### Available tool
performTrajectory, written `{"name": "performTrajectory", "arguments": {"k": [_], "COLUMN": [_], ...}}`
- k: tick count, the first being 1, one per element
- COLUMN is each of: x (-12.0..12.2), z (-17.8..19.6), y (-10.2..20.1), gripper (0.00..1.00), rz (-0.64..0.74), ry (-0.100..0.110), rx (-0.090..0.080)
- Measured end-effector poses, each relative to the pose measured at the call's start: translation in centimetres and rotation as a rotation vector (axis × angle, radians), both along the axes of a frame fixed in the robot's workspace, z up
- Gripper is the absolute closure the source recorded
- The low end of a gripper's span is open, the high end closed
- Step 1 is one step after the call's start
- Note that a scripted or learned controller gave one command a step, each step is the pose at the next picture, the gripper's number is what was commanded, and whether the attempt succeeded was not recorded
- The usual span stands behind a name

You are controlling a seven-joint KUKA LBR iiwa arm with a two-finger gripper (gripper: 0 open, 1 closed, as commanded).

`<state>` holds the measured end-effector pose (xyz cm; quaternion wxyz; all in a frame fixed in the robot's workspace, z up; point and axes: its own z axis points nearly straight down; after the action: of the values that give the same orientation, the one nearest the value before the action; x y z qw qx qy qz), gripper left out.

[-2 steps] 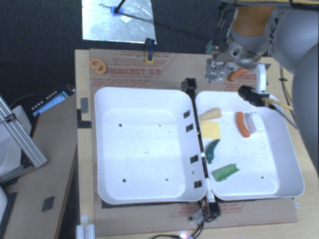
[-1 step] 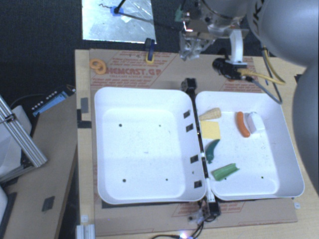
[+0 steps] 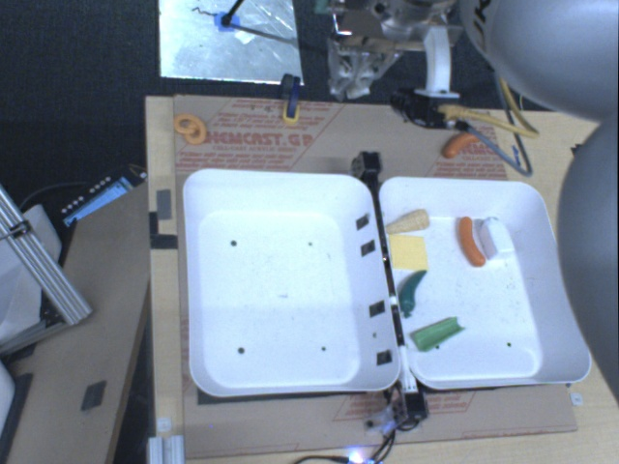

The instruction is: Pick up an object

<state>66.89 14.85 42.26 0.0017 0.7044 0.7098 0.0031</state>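
- Two white bins, the left bin (image 3: 280, 278) and the right bin (image 3: 484, 346), joined by black clips at mid frame.
- In the right bin: pale tan cone (image 3: 407, 222), yellow square (image 3: 407, 253), dark green curved piece (image 3: 410, 289), bright green wedge (image 3: 436, 333), orange sausage shape (image 3: 471, 241), white-grey block (image 3: 491, 236).
- Tan cardboard tabletop (image 3: 251, 138) with red print.
- Orange ring (image 3: 190, 128) at upper left.
- Silvery foil sheet (image 3: 229, 25) on dark floor.
- Grey arm (image 3: 542, 37), metallic pincer (image 3: 354, 71) at top.
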Motion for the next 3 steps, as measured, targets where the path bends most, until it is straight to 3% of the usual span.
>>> {"name": "performTrajectory", "arguments": {"k": [1, 2, 3], "x": [0.0, -2.5, 0.0], "z": [1.9, 4.3, 1.4], "y": [2.8, 5.5, 5.3], "gripper": [1.00, 1.00, 1.00], "rz": [-0.001, -0.001, -0.007], "ry": [0.003, 0.003, 0.006], "rx": [-0.001, 0.000, -0.003]}}
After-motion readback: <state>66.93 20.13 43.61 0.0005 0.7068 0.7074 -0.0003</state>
